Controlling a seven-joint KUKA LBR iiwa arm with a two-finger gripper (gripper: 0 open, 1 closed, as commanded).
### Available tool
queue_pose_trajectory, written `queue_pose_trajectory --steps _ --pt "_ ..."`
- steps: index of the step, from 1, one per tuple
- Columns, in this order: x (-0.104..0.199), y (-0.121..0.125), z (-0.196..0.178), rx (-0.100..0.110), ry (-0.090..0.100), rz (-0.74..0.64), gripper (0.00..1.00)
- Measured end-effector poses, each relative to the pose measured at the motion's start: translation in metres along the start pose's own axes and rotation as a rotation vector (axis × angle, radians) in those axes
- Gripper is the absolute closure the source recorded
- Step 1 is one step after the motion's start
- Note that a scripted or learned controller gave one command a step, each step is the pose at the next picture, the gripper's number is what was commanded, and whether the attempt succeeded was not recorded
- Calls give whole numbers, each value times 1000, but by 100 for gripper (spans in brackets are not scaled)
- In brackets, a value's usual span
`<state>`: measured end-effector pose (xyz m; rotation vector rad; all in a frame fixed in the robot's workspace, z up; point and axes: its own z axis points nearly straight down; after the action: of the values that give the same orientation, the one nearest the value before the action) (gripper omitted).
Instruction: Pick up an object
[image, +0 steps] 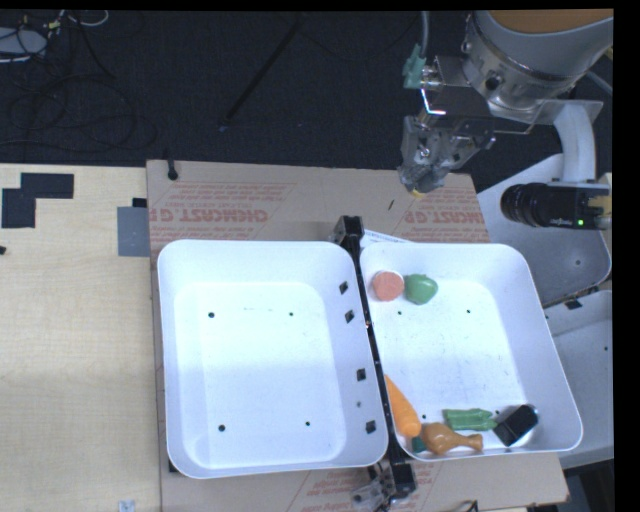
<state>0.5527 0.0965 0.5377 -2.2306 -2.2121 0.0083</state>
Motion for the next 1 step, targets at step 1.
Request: queue_pose_trajectory --steps 1 --pt "20 -54 0 1 3 -12 100"
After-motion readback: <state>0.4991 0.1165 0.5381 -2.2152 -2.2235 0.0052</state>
